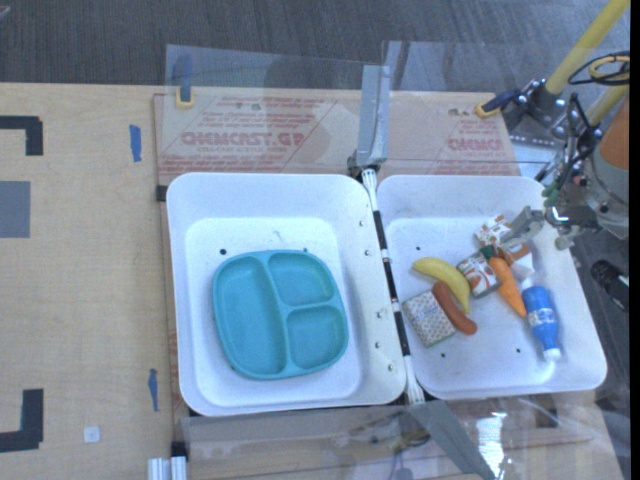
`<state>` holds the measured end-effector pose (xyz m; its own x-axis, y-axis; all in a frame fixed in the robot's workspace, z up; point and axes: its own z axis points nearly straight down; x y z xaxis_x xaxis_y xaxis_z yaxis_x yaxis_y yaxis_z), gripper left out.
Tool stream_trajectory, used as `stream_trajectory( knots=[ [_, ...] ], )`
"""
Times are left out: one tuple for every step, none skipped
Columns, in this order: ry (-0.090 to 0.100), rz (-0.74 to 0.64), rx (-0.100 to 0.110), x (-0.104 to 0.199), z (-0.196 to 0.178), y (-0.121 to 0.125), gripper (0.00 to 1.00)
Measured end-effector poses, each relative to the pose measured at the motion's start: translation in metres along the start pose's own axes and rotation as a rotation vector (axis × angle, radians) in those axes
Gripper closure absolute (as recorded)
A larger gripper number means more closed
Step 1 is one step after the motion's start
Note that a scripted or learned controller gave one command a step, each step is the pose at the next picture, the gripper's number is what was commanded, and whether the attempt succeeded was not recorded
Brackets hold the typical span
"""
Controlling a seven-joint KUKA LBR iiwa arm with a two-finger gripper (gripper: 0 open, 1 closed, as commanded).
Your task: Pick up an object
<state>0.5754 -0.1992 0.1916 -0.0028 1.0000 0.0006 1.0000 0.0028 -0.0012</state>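
The pincer (527, 220) hangs over the upper right part of the right bin (590, 368), reaching in from the arm's side, and its tip sits right at the small red-and-white carton (493, 233) that lies at the top of the pile. Whether its fingers are spread or closed I cannot tell; the tip is small and blurred against the white floor, and nothing shows clearly held between the fingers.

Taking that carton as the landmark, everything that could be picked lies below and to the left of it. Just below it sits a second small box (478, 274), touching the upper end of the carrot (508, 282), whose long axis runs down and to the right. Beyond the carrot's lower end, further down and right, lies the blue-and-white bottle (542, 320), its long axis nearly upright in the view. Down and left of the carton lies the banana (446, 279), curving down toward the sausage (459, 314), which slants the same way as the carrot. Furthest down-left is the tan patterned packet (428, 319).

My judgement is that the carton is the nearest candidate, almost under the pincer, so the coming move needs little sideways travel, mostly a descent. The left bin (190, 268) holds a teal divided plate (280, 312), well apart from the pincer.
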Motion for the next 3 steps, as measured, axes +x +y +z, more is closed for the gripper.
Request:
stream_trajectory(
  knots=[
    [-0.003,-0.097,-0.005,-0.013,0.087,-0.031,0.00],
    [-0.003,-0.094,-0.008,-0.015,0.078,-0.031,1.00],
    [-0.001,-0.076,-0.003,0.112,0.001,-0.004,1.00]
  ],
)
